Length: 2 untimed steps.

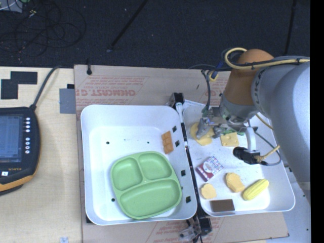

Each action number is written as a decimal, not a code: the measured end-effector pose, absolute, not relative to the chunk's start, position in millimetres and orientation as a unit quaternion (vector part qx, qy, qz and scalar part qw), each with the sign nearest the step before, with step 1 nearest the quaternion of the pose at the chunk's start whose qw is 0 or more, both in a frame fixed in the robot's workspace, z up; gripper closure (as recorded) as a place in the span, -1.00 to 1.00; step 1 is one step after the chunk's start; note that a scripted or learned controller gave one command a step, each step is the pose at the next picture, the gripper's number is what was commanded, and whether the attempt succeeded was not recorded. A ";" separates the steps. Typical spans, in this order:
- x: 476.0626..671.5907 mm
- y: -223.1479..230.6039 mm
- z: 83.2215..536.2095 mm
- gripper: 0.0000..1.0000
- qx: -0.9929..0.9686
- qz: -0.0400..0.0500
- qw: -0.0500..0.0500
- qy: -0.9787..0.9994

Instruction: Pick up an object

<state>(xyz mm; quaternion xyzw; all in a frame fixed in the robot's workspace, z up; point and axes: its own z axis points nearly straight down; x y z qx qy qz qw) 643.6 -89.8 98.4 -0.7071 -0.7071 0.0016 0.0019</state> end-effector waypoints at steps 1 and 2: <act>565.3 -74.2 193.0 1.00 -0.708 -0.001 0.000 -0.706; 601.1 -41.2 211.1 1.00 -0.706 -0.001 0.000 -0.708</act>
